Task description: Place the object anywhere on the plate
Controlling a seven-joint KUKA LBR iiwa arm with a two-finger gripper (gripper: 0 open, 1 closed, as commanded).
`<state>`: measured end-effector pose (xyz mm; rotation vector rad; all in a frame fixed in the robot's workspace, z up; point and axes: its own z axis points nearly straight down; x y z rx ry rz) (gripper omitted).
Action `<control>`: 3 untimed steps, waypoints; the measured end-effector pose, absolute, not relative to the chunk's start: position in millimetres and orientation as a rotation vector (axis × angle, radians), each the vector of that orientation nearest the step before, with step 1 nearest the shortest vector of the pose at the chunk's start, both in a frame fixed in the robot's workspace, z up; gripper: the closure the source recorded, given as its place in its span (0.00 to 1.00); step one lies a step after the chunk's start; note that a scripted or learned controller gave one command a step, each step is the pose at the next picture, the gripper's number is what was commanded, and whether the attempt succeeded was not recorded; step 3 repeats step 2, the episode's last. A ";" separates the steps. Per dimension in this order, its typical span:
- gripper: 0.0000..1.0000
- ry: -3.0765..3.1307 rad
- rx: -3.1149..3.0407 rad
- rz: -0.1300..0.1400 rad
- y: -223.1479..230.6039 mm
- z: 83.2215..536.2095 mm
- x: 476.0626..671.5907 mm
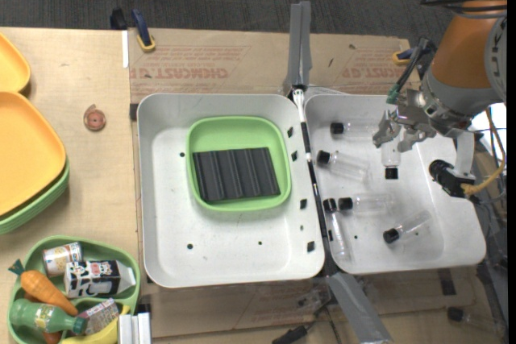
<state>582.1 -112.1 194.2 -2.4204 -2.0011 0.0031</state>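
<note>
Gripper (397, 142) hangs over the right bin (451, 254), near its far side, below the grey arm (468, 52) with its orange band. A small clear vial with a black cap (391, 167) sits directly under the fingertips; whether it is pinched between them or merely lying on the bin floor beneath cannot be told, nor can the fingers' spread.

The green plate (201, 142) lies in the left bin (161, 238), well apart from the gripper, with a dark ribbed block (235, 174) covering most of its centre.

Risks, as judged:
- Any grip on so slim and smooth a vial is likely marginal; it may slip out on lifting or during the carry.
- The raised divider (305, 165) between the bins lies across the path; a low transfer could knock the vial loose.
- The ribbed block leaves only the plate's outer band free; a round vial released on the block or the sloped rim may roll off into the bin.

Surroundings: several more capped vials (343, 167) lie scattered on the right bin's floor, some close enough to be nudged. Orange plates (24, 149) and a green bowl of toy groceries (72, 294) stand on the bench to the left, clear of the route.
</note>
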 end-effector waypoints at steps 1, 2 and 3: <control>0.00 -2.001 -2.421 0.003 -112.2 194.3 582.1; 0.00 -1.788 -2.580 0.007 -47.6 190.3 571.5; 0.00 -1.788 -2.580 0.007 -47.6 190.3 571.5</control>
